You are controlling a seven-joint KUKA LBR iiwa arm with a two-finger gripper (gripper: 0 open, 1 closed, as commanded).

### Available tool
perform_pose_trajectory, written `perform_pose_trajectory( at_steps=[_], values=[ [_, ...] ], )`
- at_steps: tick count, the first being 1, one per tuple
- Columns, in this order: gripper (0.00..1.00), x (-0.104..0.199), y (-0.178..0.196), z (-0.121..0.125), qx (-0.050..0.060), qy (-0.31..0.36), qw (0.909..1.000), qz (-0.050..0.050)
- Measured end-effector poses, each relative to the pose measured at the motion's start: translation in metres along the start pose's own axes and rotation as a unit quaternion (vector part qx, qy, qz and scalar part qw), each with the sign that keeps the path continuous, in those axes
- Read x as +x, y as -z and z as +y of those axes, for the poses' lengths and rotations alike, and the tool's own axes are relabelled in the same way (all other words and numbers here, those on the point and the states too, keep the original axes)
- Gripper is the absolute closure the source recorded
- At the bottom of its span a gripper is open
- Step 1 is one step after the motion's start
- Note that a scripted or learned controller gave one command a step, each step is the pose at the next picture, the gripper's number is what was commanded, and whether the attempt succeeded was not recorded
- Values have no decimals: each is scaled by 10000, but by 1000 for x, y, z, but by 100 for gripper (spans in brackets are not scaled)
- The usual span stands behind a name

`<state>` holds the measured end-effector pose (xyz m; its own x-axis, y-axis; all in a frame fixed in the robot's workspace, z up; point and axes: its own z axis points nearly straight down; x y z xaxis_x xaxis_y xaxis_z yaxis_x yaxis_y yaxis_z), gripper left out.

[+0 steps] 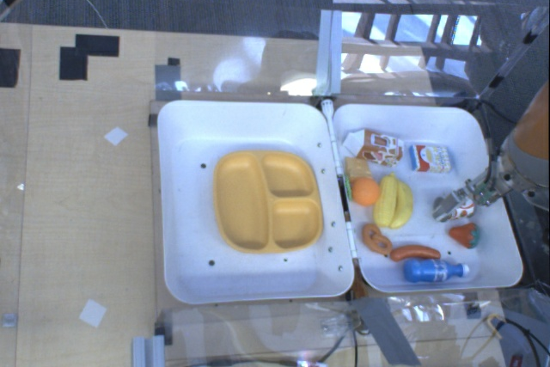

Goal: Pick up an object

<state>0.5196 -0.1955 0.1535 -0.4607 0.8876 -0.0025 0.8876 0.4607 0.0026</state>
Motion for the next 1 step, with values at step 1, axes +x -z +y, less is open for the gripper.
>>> perform_pose_trajectory(
  at_steps=[1],
  values=[
    [0,-45,-66,67,-23,-1074,9942,-15]
  ],
)
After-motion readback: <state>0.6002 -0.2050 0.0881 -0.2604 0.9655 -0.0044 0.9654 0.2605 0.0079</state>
